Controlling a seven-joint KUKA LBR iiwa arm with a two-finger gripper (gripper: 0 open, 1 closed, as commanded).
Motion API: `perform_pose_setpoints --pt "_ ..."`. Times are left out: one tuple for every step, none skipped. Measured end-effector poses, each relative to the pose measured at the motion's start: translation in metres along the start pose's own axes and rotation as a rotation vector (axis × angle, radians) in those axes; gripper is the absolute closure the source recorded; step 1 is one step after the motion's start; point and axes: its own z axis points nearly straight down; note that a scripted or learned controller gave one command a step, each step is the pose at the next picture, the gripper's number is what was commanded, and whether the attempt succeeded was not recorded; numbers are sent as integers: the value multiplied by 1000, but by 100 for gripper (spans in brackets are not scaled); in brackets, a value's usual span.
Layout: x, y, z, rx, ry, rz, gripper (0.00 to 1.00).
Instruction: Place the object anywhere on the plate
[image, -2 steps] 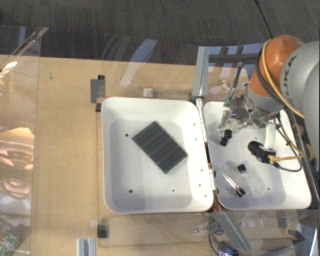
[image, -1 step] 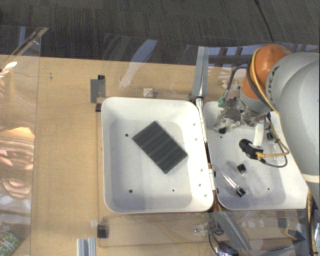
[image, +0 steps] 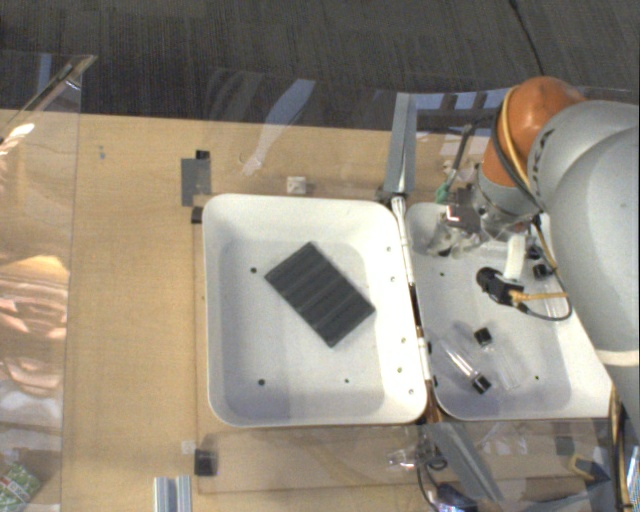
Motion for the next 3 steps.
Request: perform_pose_setpoints --pt "0 -1 -10 8 -3 -7 100" --pt "1 -2 -20 10 -4 -13 100" --pt "3 -1 -31 7 -6 -21 100"
